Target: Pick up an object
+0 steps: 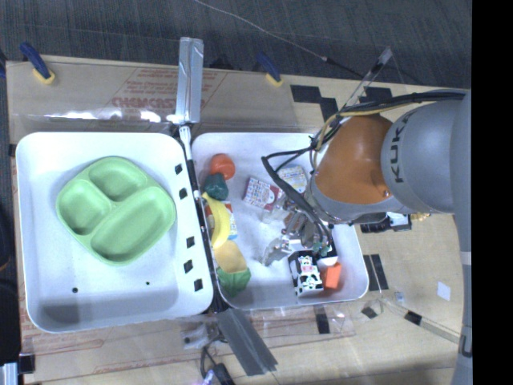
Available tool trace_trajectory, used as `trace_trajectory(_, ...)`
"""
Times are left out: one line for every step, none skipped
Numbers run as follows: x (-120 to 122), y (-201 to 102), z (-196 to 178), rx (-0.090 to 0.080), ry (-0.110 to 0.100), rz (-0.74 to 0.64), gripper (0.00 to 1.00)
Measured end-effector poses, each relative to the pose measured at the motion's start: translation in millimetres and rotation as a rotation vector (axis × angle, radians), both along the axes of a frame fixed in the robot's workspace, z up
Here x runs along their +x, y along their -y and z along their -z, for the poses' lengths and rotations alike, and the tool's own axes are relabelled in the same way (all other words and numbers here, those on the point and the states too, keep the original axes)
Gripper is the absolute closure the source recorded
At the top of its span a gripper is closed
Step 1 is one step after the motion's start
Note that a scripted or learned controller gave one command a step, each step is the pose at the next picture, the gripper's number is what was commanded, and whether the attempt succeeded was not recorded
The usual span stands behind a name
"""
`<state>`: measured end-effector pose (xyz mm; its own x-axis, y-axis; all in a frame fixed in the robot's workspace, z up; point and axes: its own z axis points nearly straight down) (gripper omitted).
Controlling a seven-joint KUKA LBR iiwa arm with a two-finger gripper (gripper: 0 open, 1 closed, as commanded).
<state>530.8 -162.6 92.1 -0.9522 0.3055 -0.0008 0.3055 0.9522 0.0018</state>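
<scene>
2 white bins side by side; the left bin (pixel 32 215) carries a green divided plate (pixel 117 208) with 3 compartments; the right bin (pixel 240 144) is crowded: an orange ball (pixel 223 166) near the top of its left wall, a dark teal piece (pixel 215 188) just below, a banana (pixel 218 222), a yellow and green item (pixel 232 268) near the bottom corner, a small printed packet (pixel 260 192) mid-bin; a black-and-white cow-patterned box (pixel 304 273) touching an orange block (pixel 332 276) by the lower right corner. Brown bench (pixel 417 287) below, blue clamps (pixel 38 62) at its far edge, dark carpet (pixel 96 6) beyond. The gripper (pixel 290 243) hangs low in the right bin, fingers slightly apart, nothing between them; the cow-patterned box lies just below, apart.
</scene>
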Motion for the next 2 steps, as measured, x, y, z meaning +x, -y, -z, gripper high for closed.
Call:
trace_trajectory(114,-70,-1,-0.001,0.002,-0.014,0.00)
trace_trajectory(115,-65,-13,-0.011,0.006,-0.016,1.00)
